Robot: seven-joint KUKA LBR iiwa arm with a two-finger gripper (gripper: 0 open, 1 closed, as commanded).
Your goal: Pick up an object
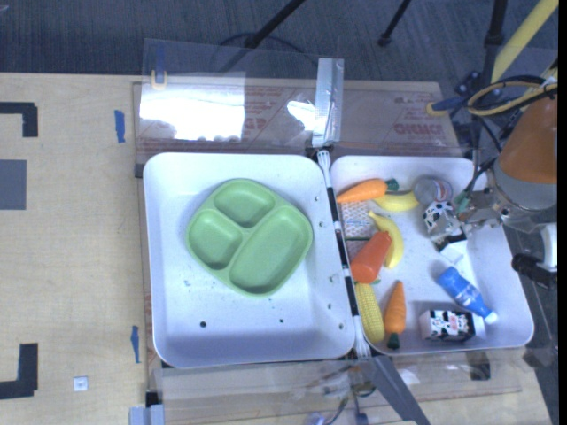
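I see a green plate (pixel 250 235) in the left bin (pixel 168 308); toy carrots, bananas, corn, bottle (pixel 464 291) in the right bin (pixel 505 326); gripper (pixel 461 222) beside a black-and-white cow toy (pixel 437 215); its grip I cannot tell.

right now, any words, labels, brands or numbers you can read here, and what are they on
Red print on the clear panel behind the bins: mirrored and blurred, unreadable.
Blue bottle: label too small to read.
Black-and-white carton: no legible text.
Nothing else carries readable text.

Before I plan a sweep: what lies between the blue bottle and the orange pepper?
In the camera view, bare white bin floor separates the blue bottle from the orange pepper.
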